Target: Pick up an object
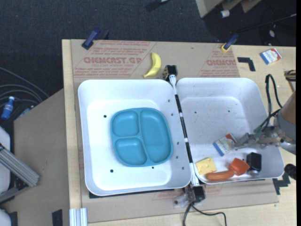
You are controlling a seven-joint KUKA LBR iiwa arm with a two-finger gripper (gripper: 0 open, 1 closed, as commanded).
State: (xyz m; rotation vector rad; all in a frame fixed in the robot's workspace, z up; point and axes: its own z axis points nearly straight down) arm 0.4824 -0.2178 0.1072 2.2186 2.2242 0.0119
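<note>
A table (117, 55) holds two white bins. The left bin (94, 140) holds a blue divided plate (141, 136). In the right bin (211, 98), the arm's end effector (242, 140) hovers low, apparently spread, near a small blue-and-white box (222, 145); the view is poor. A yellow wedge (206, 165), orange carrot (221, 174) and black block (254, 161) lie nearby. Nothing is lifted yet.

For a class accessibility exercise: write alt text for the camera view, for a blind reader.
A robot gripper reaches from the right into the right bin, near a small blue-and-white packet, a cheese wedge and orange toys. The left bin holds a blue divided plate; a banana lies behind.
</note>
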